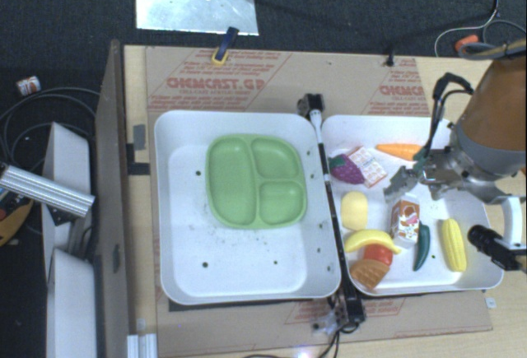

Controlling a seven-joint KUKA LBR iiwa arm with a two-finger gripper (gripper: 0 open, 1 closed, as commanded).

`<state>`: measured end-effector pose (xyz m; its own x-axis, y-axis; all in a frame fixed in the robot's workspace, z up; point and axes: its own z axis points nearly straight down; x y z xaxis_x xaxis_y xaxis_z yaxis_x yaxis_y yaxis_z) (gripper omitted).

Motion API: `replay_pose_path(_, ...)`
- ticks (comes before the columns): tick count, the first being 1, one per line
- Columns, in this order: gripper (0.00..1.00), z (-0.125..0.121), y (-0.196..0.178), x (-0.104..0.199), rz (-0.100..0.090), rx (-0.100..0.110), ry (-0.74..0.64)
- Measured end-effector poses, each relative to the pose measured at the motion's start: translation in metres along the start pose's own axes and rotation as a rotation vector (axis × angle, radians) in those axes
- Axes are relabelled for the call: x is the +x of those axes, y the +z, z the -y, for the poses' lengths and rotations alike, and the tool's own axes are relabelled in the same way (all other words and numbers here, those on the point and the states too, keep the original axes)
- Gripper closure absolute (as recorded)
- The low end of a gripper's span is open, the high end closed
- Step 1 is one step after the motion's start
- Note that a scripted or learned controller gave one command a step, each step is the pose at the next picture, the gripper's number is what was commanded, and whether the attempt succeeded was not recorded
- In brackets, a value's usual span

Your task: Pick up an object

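Observation:
The right white bin (478, 278) holds several toy foods. An orange carrot (398, 151) lies at the back, with purple grapes (347, 171) and a pink-and-white packet (368, 165) to its left. A small juice carton (405, 221) stands mid-bin, beside a yellow lemon (354, 210). A banana (370, 240), a red piece (380, 253) and a brown pastry (370, 272) crowd the front left. A green pepper (422, 246) and a yellow corn cob (452, 244) lie at the front right. My gripper (416, 185) hovers just behind the carton, open, with nothing between its fingers.
The left white bin (177, 266) holds a green divided plate (254, 181). A raised ridge (326, 200) separates the two bins. The arm (494, 122) fills the right bin's back right corner. Cardboard lies under both bins.

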<state>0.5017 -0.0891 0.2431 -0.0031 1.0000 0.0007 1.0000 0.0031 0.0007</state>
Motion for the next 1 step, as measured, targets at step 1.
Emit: replay_pose_path(1,0.0,-0.0189,0.109,-0.0488,0.001,0.007,0.006)
